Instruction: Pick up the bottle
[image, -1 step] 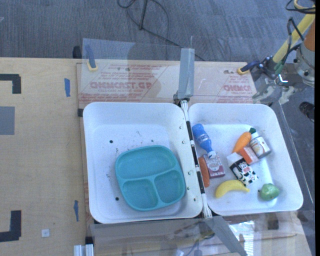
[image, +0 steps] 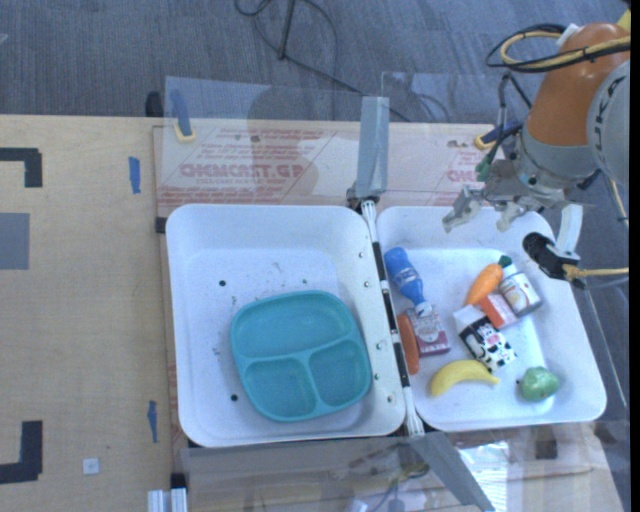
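Though the gripper (image: 487, 205) hangs over the far edge of the right bin (image: 585, 395), we cannot tell how wide it stands, and we see nothing held in it. The blue bottle (image: 404, 277) lies on its side in that bin's left part, close by the divider, smooth plastic with a pale cap end pointing toward us. Near it we see a carrot (image: 483, 282), a small jar (image: 518, 291), a black-and-white carton (image: 486, 340), a curved banana (image: 462, 377) and a green round fruit (image: 538, 383). In the left bin (image: 195, 250) rests a teal divided tray (image: 298, 353) with rounded corners.
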